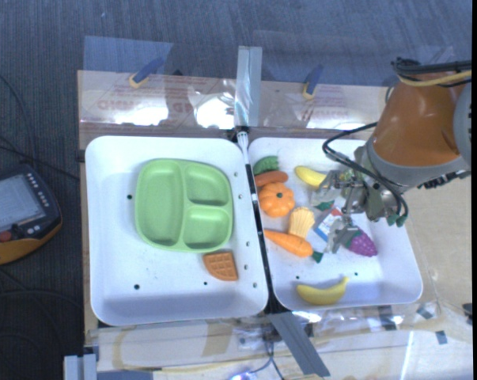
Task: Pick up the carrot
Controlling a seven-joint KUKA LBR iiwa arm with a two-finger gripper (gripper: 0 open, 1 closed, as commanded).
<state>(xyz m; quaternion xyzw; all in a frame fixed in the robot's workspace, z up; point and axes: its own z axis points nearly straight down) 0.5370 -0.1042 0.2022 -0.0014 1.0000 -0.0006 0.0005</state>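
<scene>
Orange carrot (288, 243) lies in the right bin (396, 287).
It rests between the pumpkin (276, 202) and the banana (323, 290). The gripper (342, 226) hangs near the grapes (361, 244); I cannot tell its state.

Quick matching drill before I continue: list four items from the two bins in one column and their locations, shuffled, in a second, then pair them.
Things:
1. green divided plate
2. waffle
3. carrot
4. purple grapes

Places:
A. right bin, just below the gripper
B. middle of the left bin
C. right bin, near the divider, below the pumpkin
D. left bin, front right corner

Pairs: 1-B, 2-D, 3-C, 4-A
</scene>
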